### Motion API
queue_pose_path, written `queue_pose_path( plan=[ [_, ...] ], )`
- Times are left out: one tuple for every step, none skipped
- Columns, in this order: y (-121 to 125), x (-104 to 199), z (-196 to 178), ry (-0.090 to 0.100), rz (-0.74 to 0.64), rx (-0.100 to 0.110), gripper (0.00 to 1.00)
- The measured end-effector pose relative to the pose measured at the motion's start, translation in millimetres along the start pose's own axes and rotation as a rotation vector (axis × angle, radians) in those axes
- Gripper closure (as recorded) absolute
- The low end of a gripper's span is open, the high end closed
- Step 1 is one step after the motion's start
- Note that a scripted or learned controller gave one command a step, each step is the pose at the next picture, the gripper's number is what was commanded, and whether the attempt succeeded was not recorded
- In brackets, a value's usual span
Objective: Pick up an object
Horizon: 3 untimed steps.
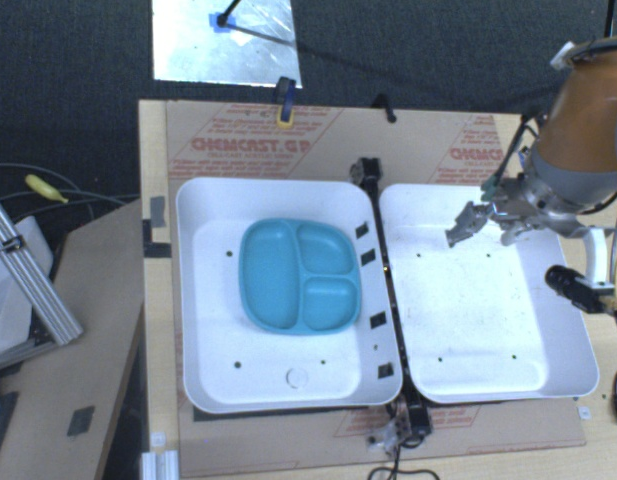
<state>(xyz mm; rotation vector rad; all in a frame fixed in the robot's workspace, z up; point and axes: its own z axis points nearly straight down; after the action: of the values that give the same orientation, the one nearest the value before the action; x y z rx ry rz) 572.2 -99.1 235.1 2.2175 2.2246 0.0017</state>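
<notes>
Table [238, 133] carries two white bins; left bin [203, 268] holds blue divided plate [298, 275]. End effector [485, 223] hovers over right bin [488, 328], fingers spread, gripping nothing.

Robotics lab: arm [588, 118] over 2 bins [203, 208].

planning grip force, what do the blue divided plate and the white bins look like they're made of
Blue divided plate: probably moulded plastic, smooth with a soft sheen, uniform colour and rounded compartment ridges. White bins: likely thin formed plastic, matte to satin, with rounded corners and curled rims; the right bin looks speckled or scuffed. Painted metal can't be excluded.
</notes>
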Motion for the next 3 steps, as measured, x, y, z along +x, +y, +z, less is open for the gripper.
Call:
queue_pose_path(
  plan=[
    [-22,-16,156,-0.002,0.005,0.001,0.0],
    [-19,-16,140,-0.001,0.002,-0.004,1.0],
    [-60,53,-22,0.002,-0.008,-0.013,1.0]
  ],
)
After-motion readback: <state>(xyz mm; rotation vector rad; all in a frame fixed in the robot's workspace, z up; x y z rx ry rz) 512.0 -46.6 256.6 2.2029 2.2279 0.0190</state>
